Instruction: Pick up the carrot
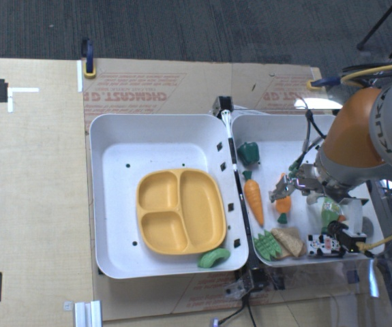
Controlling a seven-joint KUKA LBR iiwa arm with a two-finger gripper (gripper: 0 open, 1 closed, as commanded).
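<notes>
Cardboard sheeting covers the bench, and on it sit two shallow white bins side by side, the left bin [107, 203] holding a yellow divided plate [181, 210] with a green pea pod [213, 257] just past the plate's near edge. Taking the divider [233, 176] between the bins as the landmark, the carrot [253, 201] lies just to its right in the right bin [277, 125], its long axis running nearly parallel to the divider, leafy end away from the camera and tip toward it. The gripper [282, 191] hangs further right of the divider, close beside the carrot's middle but apart from it, so the coming move likely goes sideways toward the divider. Something small and orange [283, 204] sits right at the fingertips; whether it is gripped or merely lies beneath is hard to make out, and how wide the fingers stand cannot be told. The arm [359, 131] hides much of the right bin's far side
</notes>
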